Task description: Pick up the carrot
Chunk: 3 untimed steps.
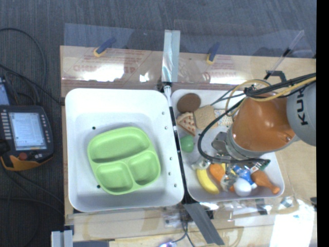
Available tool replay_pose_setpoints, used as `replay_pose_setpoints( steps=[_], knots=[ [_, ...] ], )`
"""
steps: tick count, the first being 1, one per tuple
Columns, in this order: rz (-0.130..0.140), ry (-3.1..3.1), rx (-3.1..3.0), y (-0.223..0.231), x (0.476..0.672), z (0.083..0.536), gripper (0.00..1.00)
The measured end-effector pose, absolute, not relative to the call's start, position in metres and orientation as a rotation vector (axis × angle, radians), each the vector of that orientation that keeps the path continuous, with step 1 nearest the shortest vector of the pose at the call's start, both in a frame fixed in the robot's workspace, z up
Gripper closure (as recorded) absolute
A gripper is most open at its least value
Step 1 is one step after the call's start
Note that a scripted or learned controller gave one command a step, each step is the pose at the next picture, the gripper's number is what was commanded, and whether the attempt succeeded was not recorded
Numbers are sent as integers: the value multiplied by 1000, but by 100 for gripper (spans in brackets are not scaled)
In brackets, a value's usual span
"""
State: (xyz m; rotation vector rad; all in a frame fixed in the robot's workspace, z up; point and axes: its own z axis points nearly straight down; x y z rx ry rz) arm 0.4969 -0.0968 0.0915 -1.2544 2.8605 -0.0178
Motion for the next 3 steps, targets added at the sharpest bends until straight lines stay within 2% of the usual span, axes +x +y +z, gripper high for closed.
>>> replay_pose_setpoints(
  steps=[1, 2, 3],
  knots=[
    [-12, 2617, -1708, -102, 501, 91, 0],
    [-18, 2231, -2190, -100, 490, 91, 0],
    [-23, 2042, -2373, -94, 490, 91, 0]
  ],
)
